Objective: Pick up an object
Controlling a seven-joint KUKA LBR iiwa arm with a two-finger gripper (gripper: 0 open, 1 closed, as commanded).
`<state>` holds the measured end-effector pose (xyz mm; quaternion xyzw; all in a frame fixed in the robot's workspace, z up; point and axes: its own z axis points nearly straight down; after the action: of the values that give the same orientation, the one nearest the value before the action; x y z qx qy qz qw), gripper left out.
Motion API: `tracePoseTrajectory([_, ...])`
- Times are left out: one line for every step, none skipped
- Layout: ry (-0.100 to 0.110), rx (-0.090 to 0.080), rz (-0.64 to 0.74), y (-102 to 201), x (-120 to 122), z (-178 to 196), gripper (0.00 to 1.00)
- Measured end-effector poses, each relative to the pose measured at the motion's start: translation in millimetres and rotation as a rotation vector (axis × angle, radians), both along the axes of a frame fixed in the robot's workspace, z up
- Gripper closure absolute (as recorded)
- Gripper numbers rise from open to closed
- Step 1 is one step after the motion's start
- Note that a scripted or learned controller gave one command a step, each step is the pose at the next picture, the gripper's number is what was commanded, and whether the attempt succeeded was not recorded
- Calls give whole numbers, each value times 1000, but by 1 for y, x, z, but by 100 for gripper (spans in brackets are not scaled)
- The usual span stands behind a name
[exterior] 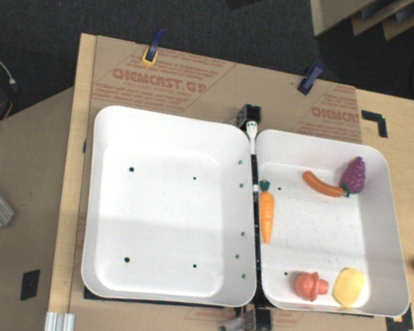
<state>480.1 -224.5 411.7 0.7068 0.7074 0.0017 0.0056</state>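
At the bottom edge of the frame, a black clamp with a cable (255, 324) grips the near end of the seam between the two bins. Just above it, in the lower right corner of the right white plastic bin (389, 254), a round yellow lemon-like toy (348, 287) lies touching a red-orange knobbed toy (310, 285) to its left. Higher up, an orange plastic carrot with a green top (265, 214) lies along that bin's left wall, pointing toward the bottom of the frame. Toward the bin's upper right, a curved orange sausage-shaped toy (323, 185) lies beside a purple bunch of toy grapes (354, 174), the two nearly touching. The left white plastic bin (162, 200) fills the centre-left. Both bins rest on a brown cardboard sheet (166, 79), held at the upper edge by a yellow-and-blue clip (151, 52) and a blue clip (311, 77). I cannot tell the gripper's state.
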Motion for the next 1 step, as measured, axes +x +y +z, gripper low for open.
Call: tracePoseTrajectory([-2,4,9,82,1,71,0])
